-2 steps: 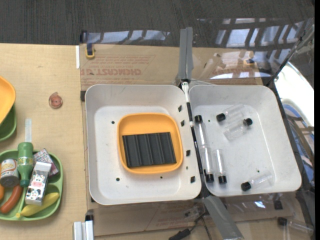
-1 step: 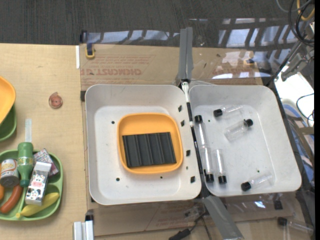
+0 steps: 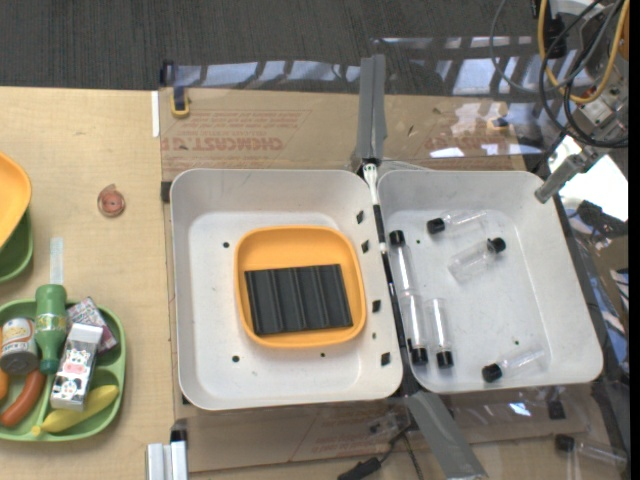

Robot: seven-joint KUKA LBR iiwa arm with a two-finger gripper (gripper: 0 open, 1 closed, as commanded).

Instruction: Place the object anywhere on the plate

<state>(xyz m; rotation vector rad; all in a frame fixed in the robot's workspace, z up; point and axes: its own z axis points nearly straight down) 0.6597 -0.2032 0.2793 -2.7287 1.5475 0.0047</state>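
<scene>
An orange plate [image 3: 300, 240] lies in the middle of the left white bin [image 3: 200, 298]. A dark grey ridged rectangular block [image 3: 300, 300] rests flat on the plate, covering most of its centre. In the right white bin [image 3: 565, 298] lie several clear vials with black caps: one near the top [image 3: 455, 222], one by it [image 3: 478, 256], two along the left wall [image 3: 425, 328], and one at the bottom right [image 3: 515, 365].
A green tray [image 3: 112, 396] of toy food and an orange bowl [image 3: 10, 203] sit at the far left of the bench, with a small pink disc [image 3: 112, 201] nearby. Cables [image 3: 580, 38] and a grey bar [image 3: 558, 178] hang over the right bin's upper right corner.
</scene>
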